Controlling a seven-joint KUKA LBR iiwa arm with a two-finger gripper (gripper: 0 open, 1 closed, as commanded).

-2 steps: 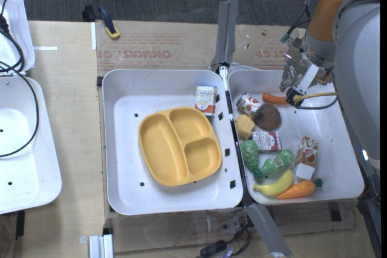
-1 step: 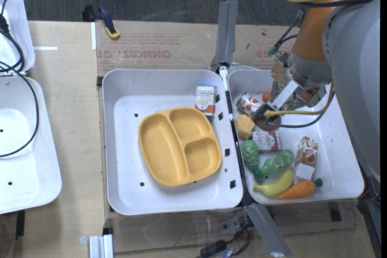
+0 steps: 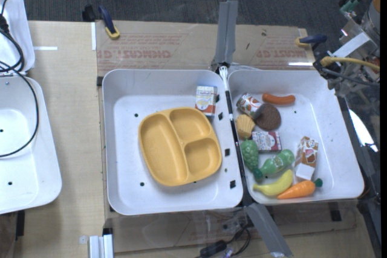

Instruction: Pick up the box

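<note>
A small white and orange box (image 3: 206, 99) stands in the left bin (image 3: 121, 148), against its right wall beside the yellow divided plate (image 3: 180, 145). The right bin (image 3: 338, 130) holds a flat red and white box (image 3: 266, 141) near its middle and an orange and white carton (image 3: 308, 152) further right. My gripper (image 3: 343, 78) hangs over the right bin's upper right corner, away from every box, with nothing visibly held. Its lower part blends into the dark cabling.
The right bin also holds a can (image 3: 248, 104), an orange sausage (image 3: 279, 98), a brown disc (image 3: 268, 117), a waffle piece (image 3: 244, 125), green vegetables (image 3: 277, 162), a banana (image 3: 275, 184) and a carrot (image 3: 298, 190). A grey divider post (image 3: 227, 33) stands between the bins.
</note>
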